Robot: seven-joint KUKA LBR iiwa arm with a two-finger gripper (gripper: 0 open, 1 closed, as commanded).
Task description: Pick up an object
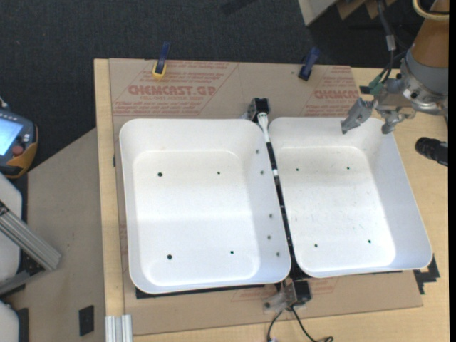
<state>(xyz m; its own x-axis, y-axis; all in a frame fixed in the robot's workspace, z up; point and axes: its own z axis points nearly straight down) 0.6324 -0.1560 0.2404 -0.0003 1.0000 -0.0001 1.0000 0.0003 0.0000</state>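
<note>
Object: you see none between the fingers of the claw (370,117), whose two grey metal fingers stand spread apart over the far rim of the right bin (399,191). Both bins, right and left bin (128,191), are shallow, smooth white plastic with rounded corners, on a brown cardboard-covered bench (214,84).

The arm (432,45) shows an orange band, rounded and smooth, above a grey metal wrist shaped like a short ringed collar. Dark cables (388,38) run down alongside it toward the wrist, and a small green part sits on the wrist's left side. The gripper (373,120) is grey metal with two slim fingers (354,117) that taper to blunt ends. Its surface looks dull and bare; any screws or markings are too small to make out.
</note>
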